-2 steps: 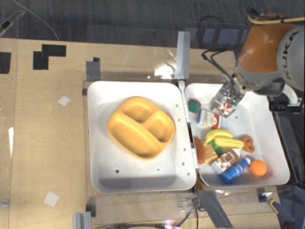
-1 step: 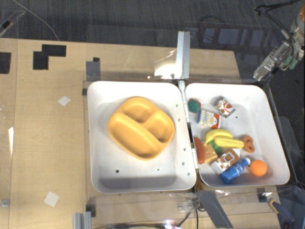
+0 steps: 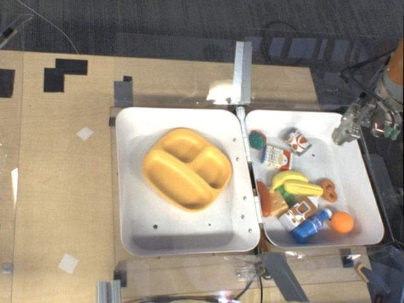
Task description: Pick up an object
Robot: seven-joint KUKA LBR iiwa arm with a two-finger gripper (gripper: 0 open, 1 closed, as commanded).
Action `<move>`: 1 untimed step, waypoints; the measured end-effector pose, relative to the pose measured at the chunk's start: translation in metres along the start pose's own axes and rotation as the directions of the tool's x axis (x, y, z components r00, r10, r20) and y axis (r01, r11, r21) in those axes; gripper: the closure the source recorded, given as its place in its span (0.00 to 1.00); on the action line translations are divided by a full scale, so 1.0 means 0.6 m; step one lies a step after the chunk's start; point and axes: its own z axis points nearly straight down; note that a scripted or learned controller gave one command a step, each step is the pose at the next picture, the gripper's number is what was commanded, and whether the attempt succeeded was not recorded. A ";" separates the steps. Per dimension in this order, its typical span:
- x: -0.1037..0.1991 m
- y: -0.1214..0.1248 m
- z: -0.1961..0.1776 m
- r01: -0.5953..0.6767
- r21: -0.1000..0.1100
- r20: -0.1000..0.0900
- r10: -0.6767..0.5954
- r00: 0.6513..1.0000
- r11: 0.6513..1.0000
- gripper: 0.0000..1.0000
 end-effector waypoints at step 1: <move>0.041 0.072 -0.107 -0.215 -0.005 0.010 0.215 0.976 0.977 1.00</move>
